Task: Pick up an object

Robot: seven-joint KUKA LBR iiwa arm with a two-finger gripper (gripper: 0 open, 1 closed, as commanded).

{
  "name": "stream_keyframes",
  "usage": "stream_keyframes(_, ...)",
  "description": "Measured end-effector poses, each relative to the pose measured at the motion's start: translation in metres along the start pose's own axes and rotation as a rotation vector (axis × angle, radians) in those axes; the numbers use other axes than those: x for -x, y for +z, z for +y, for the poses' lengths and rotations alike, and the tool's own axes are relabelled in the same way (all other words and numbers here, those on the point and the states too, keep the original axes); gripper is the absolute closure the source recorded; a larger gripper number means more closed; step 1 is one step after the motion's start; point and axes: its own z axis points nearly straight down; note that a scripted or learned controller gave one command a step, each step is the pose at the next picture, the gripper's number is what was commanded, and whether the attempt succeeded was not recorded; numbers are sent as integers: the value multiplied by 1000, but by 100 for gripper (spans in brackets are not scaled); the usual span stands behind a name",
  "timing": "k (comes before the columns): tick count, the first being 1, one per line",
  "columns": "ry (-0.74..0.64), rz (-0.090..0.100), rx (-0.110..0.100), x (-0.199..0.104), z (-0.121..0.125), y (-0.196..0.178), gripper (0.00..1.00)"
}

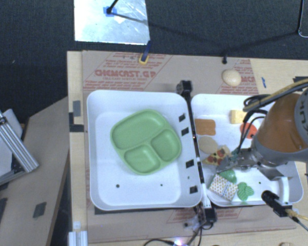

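Note:
The right bin (292, 186) holds several small play-food pieces: a brown toast slice (205, 126), a yellow block (236, 117), a tan round piece (208, 145), a pizza-like piece (217, 156), a green leafy piece (245, 191) and a white patterned block (223, 188). My gripper (229, 164) hangs low over the middle of this bin, just right of the pizza-like piece and above a green piece (228, 176). An orange piece (250, 130) peeks out behind the arm. The fingers are too small and dark to read.
The left bin (100, 188) holds a green three-compartment plate (146, 141). A beige egg-shaped object (231, 77) lies on the cardboard behind the right bin. The arm's orange band (282, 122) covers the right bin's far right side. A black divider (192, 137) separates the bins.

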Motion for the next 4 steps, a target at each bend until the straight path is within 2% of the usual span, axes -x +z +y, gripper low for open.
stream_keyframes(1,0,-2,6,1,2,-13,100)
stream_keyframes(2,-3,-3,9,-2,-7,-68,100)
stream_keyframes(3,-4,-4,13,2,0,-131,100)
stream_keyframes(4,-3,-2,7,2,1,-137,100)
